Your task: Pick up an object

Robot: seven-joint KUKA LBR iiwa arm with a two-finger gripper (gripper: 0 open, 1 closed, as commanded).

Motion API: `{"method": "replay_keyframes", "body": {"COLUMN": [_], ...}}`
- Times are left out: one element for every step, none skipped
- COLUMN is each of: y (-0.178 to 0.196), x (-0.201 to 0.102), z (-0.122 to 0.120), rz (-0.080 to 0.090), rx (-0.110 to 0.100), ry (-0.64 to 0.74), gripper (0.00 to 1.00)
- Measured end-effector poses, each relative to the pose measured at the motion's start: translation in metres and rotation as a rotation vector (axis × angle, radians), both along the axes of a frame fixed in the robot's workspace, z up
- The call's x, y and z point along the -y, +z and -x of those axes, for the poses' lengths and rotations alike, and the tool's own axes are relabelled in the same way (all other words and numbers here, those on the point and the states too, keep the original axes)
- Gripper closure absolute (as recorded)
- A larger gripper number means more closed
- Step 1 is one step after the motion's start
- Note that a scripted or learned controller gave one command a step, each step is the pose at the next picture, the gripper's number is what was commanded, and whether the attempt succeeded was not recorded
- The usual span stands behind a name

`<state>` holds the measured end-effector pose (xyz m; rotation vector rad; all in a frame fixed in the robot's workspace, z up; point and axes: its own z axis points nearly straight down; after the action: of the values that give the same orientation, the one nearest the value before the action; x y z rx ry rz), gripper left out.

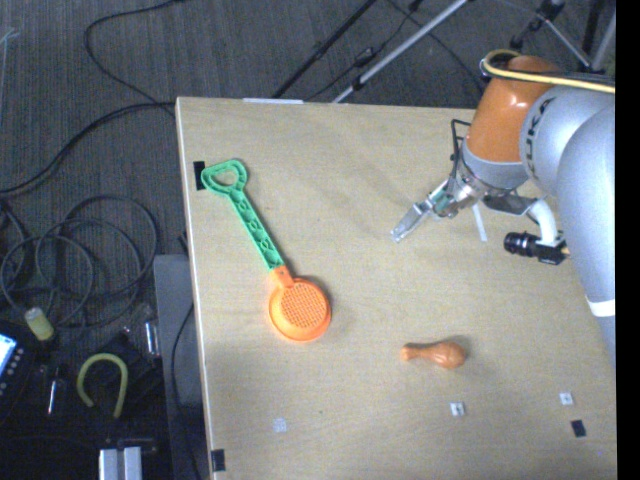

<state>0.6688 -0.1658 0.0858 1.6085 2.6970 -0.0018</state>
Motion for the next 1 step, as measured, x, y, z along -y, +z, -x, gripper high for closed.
{"method": "replay_keyframes", "body": {"y": [0.0103], "x": [-0.0011], "z": [-0.0009], "rz": [0.0], "rx": [0.003], "ry": [0.0], "gripper": [1.0]}}
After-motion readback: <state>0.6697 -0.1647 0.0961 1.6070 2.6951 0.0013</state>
